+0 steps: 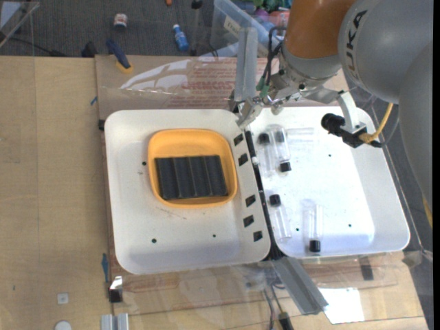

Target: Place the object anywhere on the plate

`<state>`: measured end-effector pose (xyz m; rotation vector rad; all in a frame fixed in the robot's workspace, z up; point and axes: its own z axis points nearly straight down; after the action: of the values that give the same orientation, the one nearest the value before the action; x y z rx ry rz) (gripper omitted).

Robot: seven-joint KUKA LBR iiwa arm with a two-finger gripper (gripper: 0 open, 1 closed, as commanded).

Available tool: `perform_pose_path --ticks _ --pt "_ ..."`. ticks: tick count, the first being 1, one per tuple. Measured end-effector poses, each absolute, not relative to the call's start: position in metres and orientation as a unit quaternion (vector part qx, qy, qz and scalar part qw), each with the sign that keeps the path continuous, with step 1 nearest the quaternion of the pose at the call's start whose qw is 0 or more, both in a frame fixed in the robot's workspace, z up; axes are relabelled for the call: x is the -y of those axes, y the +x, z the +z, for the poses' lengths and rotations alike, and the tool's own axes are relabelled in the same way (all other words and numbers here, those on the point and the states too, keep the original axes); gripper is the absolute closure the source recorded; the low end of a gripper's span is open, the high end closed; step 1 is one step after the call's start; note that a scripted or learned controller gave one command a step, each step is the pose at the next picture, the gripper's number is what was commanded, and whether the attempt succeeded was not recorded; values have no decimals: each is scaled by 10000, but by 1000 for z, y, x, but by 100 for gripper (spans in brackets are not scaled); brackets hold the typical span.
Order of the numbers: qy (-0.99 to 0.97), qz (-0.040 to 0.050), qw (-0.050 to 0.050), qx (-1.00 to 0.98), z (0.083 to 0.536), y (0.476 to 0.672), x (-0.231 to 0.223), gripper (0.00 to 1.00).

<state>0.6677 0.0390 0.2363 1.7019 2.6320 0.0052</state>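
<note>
A dark ridged rectangular block (191, 177) lies flat on the yellow-orange plate (159, 148) in the left white bin (137, 239), left of the frame's centre. Its long axis runs left to right across the frame (its ridges cross it, top to bottom). The gripper (256, 108) hangs at upper centre, over the seam between the bins, well apart from the block; its opening cannot be told here. The right white bin (364, 205) holds several clear tubes with black caps (282, 153).
</note>
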Motion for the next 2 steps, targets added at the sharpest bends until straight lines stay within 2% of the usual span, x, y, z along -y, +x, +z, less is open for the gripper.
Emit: perform_pose_path --ticks 2 --pt "4170 15 37 -9089 240 667 -52 0"
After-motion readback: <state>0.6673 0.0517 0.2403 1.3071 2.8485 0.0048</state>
